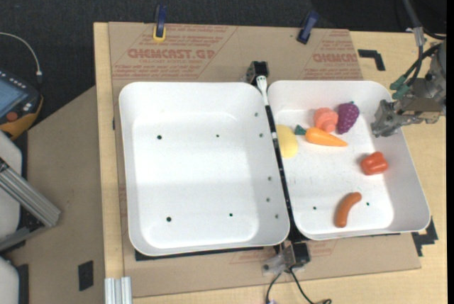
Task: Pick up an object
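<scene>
Red lettering on the brown cardboard [213, 47] covering the surface reads "CHEMCAST GP", printed once behind each bin; the right-hand print is partly hidden. The right bin [404, 203] holds a carrot [326, 139], purple grapes [347, 116], a pink piece [325, 117], a yellow piece [287, 142] by the divider, a red pepper [374, 164] and a sausage [347, 209]. The pincer [385, 122] hovers at that bin's right rim, clear of every item; whether it is open or closed cannot be told. The left bin [135, 154] lies beside it.
</scene>
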